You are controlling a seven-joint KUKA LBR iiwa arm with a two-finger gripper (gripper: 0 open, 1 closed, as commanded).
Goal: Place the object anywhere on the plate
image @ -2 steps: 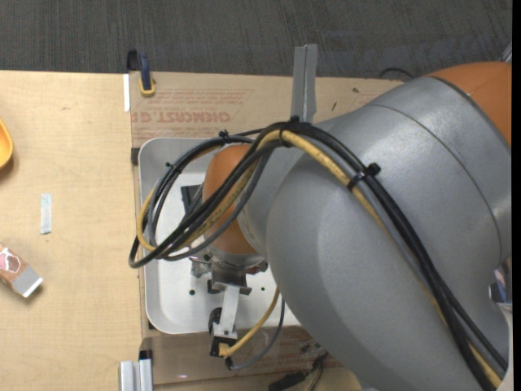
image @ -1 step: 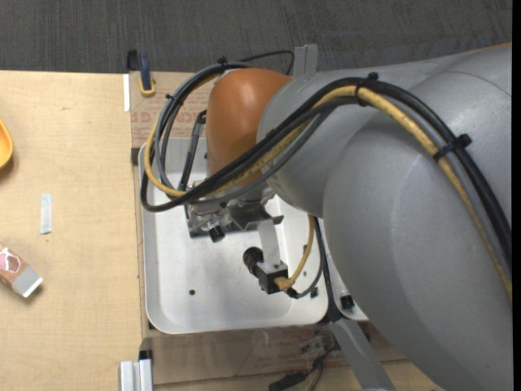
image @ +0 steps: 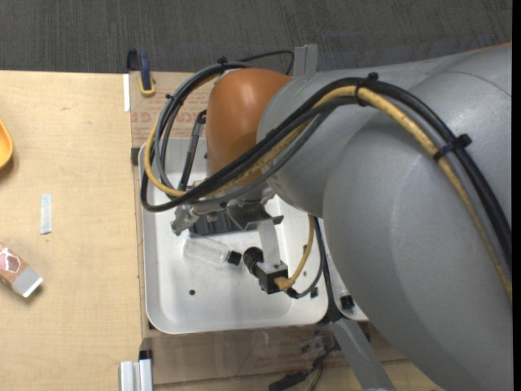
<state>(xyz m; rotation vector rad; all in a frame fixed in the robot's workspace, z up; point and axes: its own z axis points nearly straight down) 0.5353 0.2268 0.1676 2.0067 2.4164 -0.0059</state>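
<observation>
Arm: grey KUKA arm [image: 407, 202] with its orange band [image: 240, 116] reaches in from the right and covers most of the white bin [image: 171, 300].
Pincer: the pincer [image: 216, 218] sits low in the bin, under the cables [image: 175, 129]; its state cannot be told from this angle.
Object: a clear plastic piece [image: 207, 253] with a dark end lies on the bin floor, just near of the pincer; judged to be the task's thing, though this is uncertain.
Plate: an orange curved edge [image: 4, 149] at the far left may be the plate; too little shows to confirm.
Risk: a missed or glancing grasp, since the clear piece lies flat and looks slick.
Risk: the loose cables could snag on the bin wall during a lift.
Surface: pale wooden tabletop [image: 73, 120] to the left, bearing a small strip [image: 45, 214] and a wrapped item [image: 16, 271].
Room: dark grey carpet [image: 244, 15] beyond the far edge.
</observation>
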